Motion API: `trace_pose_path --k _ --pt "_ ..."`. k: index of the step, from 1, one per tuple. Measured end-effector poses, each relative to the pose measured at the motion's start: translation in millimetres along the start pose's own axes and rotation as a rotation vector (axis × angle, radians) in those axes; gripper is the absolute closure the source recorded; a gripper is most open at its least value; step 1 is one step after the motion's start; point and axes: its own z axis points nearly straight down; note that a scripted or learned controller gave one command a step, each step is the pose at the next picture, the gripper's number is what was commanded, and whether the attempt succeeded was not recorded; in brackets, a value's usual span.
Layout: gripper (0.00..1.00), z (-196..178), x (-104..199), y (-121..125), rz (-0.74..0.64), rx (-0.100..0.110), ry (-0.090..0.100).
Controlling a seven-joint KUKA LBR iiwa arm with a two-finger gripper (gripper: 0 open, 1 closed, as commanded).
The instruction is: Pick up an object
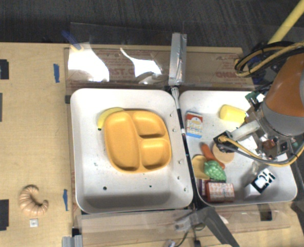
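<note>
My gripper (268, 146) hangs over the right side of the right bin (290, 192), under the grey and orange wrist. A black and white block (262, 180) lies just in front of it. To its left lie a tan round piece (225, 156), an orange carrot (207, 150), a green broccoli (214, 170) and a yellow piece (198, 163). A yellow block (231, 113) and a small white carton (194, 124) sit nearer the back. A red box (220, 190) lies at the front. I see nothing held in the gripper.
The left bin (85, 138) holds an orange divided tray (136, 140) with a yellow banana (106, 115) poking out behind it. A tan croissant toy (33, 200) lies on the bench at the far left. Yellow cables (265, 55) loop behind the right bin.
</note>
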Motion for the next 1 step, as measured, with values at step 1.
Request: trace_pose_path --k 1 --pt "0.0 68.8 4.9 42.2 -0.097 0.005 -0.01"
